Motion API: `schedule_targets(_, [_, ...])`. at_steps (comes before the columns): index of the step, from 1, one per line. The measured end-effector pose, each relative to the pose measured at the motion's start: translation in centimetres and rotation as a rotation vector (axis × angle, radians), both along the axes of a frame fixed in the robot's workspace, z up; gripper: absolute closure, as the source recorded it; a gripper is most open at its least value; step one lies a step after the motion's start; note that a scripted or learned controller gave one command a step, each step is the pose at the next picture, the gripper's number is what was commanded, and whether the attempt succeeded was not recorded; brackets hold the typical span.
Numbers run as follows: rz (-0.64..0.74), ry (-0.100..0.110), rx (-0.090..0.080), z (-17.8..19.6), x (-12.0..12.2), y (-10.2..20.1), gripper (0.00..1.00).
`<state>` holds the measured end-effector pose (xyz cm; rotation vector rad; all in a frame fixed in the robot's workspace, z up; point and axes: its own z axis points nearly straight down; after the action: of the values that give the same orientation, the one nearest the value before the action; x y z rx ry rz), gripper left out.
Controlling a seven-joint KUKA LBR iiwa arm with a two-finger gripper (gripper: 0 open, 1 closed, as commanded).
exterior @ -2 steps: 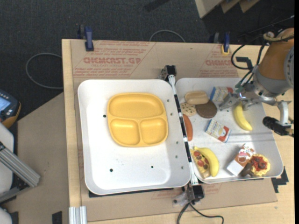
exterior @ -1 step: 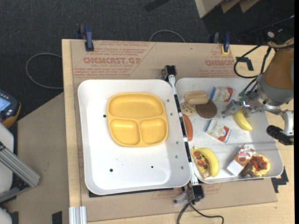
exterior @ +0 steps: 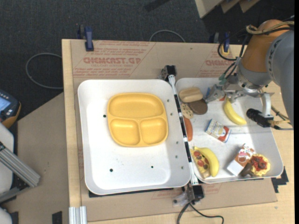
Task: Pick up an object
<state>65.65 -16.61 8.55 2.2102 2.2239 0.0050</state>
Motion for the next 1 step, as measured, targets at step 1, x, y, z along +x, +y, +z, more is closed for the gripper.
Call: schedule_targets(1, [-0.009,0.011,0.003,1.28,-5.33,-1.7,0.0])
